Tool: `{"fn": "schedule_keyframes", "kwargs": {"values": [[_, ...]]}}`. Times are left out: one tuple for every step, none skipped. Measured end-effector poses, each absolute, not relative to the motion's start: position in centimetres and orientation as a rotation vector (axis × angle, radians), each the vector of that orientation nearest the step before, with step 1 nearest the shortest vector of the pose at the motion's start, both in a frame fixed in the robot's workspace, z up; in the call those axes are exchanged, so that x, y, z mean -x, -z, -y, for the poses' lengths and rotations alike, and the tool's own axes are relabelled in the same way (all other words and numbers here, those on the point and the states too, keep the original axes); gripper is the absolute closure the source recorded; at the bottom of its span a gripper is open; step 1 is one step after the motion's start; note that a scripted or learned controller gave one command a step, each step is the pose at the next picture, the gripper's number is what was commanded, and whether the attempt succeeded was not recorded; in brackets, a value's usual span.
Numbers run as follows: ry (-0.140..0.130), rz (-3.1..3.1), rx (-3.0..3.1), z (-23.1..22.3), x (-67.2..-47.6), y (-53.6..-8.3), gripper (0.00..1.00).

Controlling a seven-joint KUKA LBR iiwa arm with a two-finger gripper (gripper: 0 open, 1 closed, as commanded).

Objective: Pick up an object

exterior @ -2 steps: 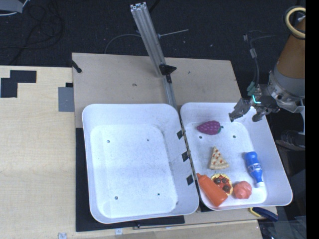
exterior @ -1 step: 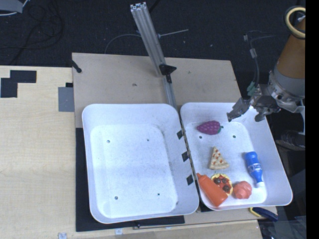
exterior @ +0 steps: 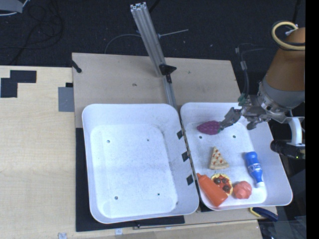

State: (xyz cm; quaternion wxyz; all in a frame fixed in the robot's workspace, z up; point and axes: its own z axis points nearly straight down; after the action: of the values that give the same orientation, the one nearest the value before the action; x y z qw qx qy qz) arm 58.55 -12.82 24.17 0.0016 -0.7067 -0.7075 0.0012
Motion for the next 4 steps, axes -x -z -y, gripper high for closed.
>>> {"fn": "schedule_keyframes", "kwargs": {"values": [[-0.005, 2.219, 2.218, 12.2, -58.3, -18.0, 0.0], [-0.005, 2.219, 2.219, 11.5, -59.0, -12.8, 0.0], [-0.001, 2.219, 2.223, 11.6, -59.0, -14.1, 1.0], [0.004, 2.224, 2.224, 11.2, -58.6, -20.0, 1.0]]}}
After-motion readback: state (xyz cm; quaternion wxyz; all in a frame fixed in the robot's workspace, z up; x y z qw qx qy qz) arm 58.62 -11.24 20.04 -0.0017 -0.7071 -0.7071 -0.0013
